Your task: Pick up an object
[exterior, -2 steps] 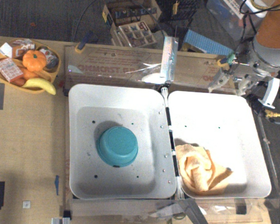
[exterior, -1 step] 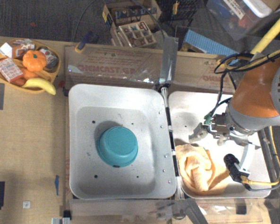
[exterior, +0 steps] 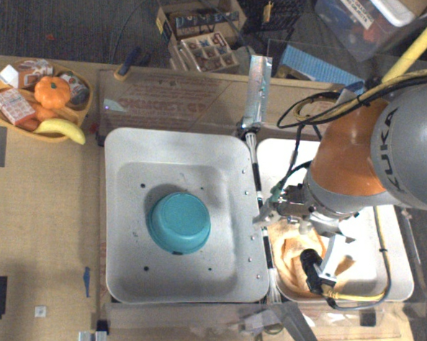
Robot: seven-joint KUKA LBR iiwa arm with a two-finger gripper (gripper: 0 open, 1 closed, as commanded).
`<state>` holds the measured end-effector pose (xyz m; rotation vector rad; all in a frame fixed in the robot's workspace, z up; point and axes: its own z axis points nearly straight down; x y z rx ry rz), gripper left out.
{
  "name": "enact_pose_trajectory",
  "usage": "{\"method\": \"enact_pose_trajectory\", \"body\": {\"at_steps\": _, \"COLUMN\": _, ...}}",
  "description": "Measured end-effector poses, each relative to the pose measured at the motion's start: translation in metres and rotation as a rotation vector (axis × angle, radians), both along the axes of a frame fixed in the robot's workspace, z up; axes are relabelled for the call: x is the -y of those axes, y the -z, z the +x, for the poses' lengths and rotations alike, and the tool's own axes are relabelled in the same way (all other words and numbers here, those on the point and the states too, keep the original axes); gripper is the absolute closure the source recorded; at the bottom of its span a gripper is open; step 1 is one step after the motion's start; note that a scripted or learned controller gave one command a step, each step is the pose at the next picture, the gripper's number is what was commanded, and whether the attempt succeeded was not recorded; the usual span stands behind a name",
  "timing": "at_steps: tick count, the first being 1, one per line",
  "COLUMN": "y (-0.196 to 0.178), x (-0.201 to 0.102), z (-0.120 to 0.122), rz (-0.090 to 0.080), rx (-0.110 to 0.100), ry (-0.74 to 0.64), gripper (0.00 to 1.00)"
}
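Observation:
A teal bowl (exterior: 180, 222) lies upside down in the middle of the left bin (exterior: 128, 154). The arm reaches down into the right bin (exterior: 401, 282), and my gripper (exterior: 302, 223) hangs low over that bin's left side, hidden under the wrist. Beneath it lies a pale tan, crumpled thing (exterior: 292, 256), and a small brown piece (exterior: 344, 266) lies just to its right. Nothing is seen between the fingers.
A wicker basket (exterior: 8, 110) with toy food, an orange pumpkin (exterior: 52, 91) and a banana (exterior: 62, 129), sits at the bench's far left. A clear divider stands behind the bins. Boxes and clutter lie on the floor beyond.

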<state>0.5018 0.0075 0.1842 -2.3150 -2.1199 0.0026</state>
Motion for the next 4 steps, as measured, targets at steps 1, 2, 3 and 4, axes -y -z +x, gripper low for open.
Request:
{"method": "enact_pose_trajectory", "body": {"at_steps": 1, "y": 0.000, "x": 0.061, "z": 0.030, "rz": -0.002, "rx": 0.004, "ry": 0.021, "gripper": 0.00}}
{"method": "enact_pose_trajectory", "body": {"at_steps": 2, "y": 0.096, "x": 0.109, "z": 0.046, "rz": 0.000, "rx": 0.011, "ry": -0.136, "gripper": 0.00}}
{"method": "enact_pose_trajectory", "body": {"at_steps": 3, "y": 0.084, "x": 0.110, "z": 0.047, "rz": -0.001, "rx": 0.016, "ry": -0.131, "gripper": 1.00}}
{"method": "enact_pose_trajectory", "body": {"at_steps": 4, "y": 0.084, "x": 0.110, "z": 0.047, "rz": -0.001, "rx": 0.016, "ry": -0.132, "gripper": 0.00}}
